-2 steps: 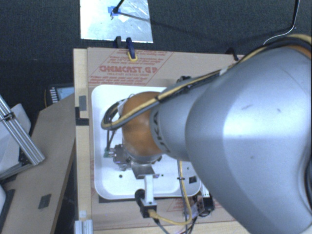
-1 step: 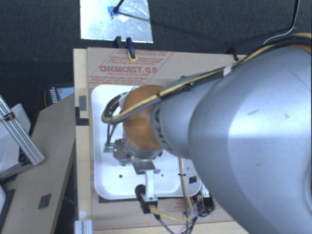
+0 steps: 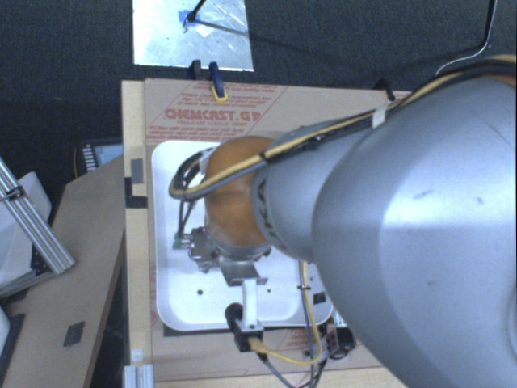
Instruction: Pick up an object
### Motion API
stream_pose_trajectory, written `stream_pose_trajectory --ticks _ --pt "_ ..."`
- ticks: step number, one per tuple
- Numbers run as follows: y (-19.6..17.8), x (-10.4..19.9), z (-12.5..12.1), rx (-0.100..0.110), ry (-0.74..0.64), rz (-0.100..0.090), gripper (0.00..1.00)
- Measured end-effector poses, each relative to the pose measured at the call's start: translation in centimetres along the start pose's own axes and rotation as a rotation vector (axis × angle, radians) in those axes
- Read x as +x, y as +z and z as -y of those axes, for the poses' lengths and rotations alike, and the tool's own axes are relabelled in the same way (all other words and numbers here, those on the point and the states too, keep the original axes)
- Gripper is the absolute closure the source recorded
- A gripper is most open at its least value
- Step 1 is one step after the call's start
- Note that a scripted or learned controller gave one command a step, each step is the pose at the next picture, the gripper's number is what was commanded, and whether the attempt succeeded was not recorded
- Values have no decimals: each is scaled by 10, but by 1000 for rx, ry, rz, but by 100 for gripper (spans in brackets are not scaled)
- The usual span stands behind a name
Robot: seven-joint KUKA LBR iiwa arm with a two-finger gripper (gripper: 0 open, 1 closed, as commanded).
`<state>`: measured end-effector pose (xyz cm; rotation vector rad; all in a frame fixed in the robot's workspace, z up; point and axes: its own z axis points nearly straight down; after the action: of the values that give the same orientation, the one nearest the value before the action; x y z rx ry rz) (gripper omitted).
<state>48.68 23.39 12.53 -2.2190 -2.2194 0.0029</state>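
Arm casing [image 3: 404,217], smooth grey metal with a soft sheen, takes up the right and centre of the frame and narrows to a glossy orange band [image 3: 230,200] at centre left. Below the band sits a cluster of bare metal wrist hardware [image 3: 218,253], hanging over the left white bin [image 3: 174,297]. From this angle the wrist hides the jaws, so I cannot tell how far apart they stand or whether anything is between them. Nor can I tell where an object for picking lies relative to them: the visible floor of the bin is plain matte white plastic with rounded corners and a raised rim, and what lies under the wrist is covered. Yellow and black cables [image 3: 190,180] loop off the orange band's left side and run back along the arm; more yellow cable curls at the bin's lower edge beside a small black fitting [image 3: 236,318]. The bin rests on a brown cardboard sheet [image 3: 266,103] printed in red with "CHEMCAST" in large capitals; the smaller red lines around it are too fine to read. A blue and yellow clamp [image 3: 216,83] grips the cardboard's upper edge. The table [image 3: 133,217] shows as a pale wooden strip along the cardboard's left side. A crinkled silvery foil panel [image 3: 194,23] lies in the upper left on dark fabric, and a ribbed aluminium bar [image 3: 32,225] slants across the left edge.
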Motion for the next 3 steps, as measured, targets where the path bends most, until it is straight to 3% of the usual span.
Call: stream_pose_trajectory --ticks 1,3 --pt "36 -27 -18 -2 0 2 100" --pt "15 -26 -17 0 0 0 100"
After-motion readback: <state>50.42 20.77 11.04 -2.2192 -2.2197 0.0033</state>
